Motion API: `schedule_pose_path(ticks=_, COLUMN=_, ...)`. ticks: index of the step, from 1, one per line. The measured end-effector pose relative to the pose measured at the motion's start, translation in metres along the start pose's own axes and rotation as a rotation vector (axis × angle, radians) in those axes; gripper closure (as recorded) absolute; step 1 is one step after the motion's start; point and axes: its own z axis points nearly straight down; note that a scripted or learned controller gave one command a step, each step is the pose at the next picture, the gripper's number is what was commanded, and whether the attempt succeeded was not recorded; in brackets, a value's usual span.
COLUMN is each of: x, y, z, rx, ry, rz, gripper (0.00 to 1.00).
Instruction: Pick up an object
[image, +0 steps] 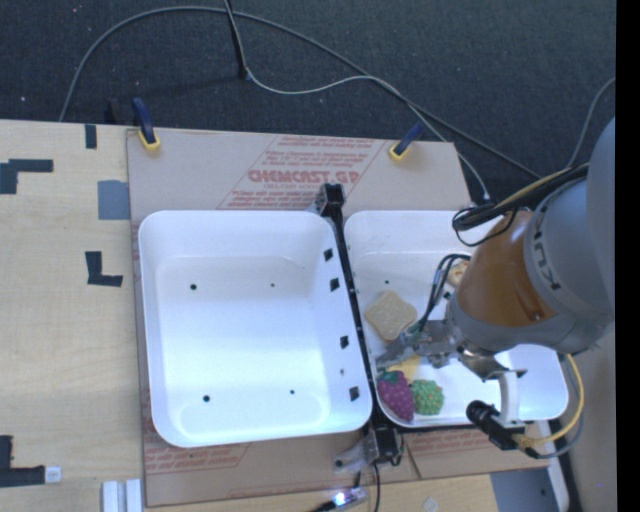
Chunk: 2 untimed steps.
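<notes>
The right bin (400, 235) holds a tan slice of bread (389, 314), a purple bunch of grapes (396, 394) and a green knobbly object (428, 397) near its front left corner. A bit of yellow shows just above the grapes. My gripper (412, 347) reaches down into this bin from the right, just below the bread and above the grapes. Its grey fingers are small and partly blurred against the bin floor. The arm's orange band (498, 280) hangs over the bin's right half and hides that part of the floor.
The left bin (160, 240) sits beside the right one, split from it by a black-clipped divider (343, 300). Both rest on a cardboard sheet (290, 170) held by yellow clamps. Cables run across the dark floor at the back.
</notes>
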Motion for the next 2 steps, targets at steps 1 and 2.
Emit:
schedule_pose_path(ticks=1, x=-0.001, y=-0.001, z=-0.009, rx=0.002, ry=-0.001, rz=0.001, gripper=1.00)
schedule_pose_path(ticks=2, x=0.062, y=0.000, z=-0.103, rx=0.000, ry=0.004, rz=-0.007, gripper=1.00)
